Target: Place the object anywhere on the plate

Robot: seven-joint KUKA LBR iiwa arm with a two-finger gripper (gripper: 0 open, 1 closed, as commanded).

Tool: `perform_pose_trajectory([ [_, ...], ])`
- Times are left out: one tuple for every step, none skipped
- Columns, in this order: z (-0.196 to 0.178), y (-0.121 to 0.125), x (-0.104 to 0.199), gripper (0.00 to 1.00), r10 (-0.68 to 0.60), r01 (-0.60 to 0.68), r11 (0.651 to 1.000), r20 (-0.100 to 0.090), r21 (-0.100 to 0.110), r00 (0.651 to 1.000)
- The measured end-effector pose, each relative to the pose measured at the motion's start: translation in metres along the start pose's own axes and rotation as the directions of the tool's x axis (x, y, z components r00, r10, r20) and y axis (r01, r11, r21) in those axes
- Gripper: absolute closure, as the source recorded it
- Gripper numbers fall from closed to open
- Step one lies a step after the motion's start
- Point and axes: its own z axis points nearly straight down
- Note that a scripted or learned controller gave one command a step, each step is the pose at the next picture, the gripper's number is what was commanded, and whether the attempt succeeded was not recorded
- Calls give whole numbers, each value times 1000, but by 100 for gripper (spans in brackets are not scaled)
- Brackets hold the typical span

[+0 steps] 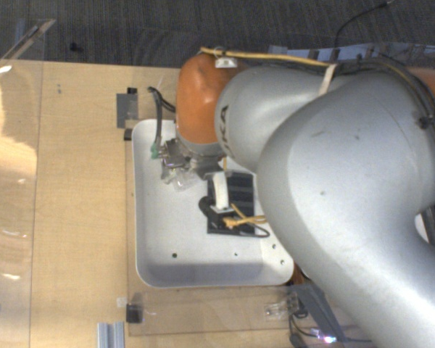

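Wooden bench (58, 194); one white bin (167, 259) on it; one grey arm (333, 180) above; gripper (175, 167) low inside, its grip state impossible to tell.

My grey arm (348, 194) reaches in from the right and bends downward. The orange band (197, 100) sits above my wrist, and my gripper (175, 174) points down.
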Motion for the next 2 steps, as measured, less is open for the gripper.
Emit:
perform_pose_trajectory([
  [-173, 46, -14, 100, -491, 491, 871, -1, 1, 871],
  [-93, 40, 6, 100, -163, 163, 987, -2, 10, 987],
])
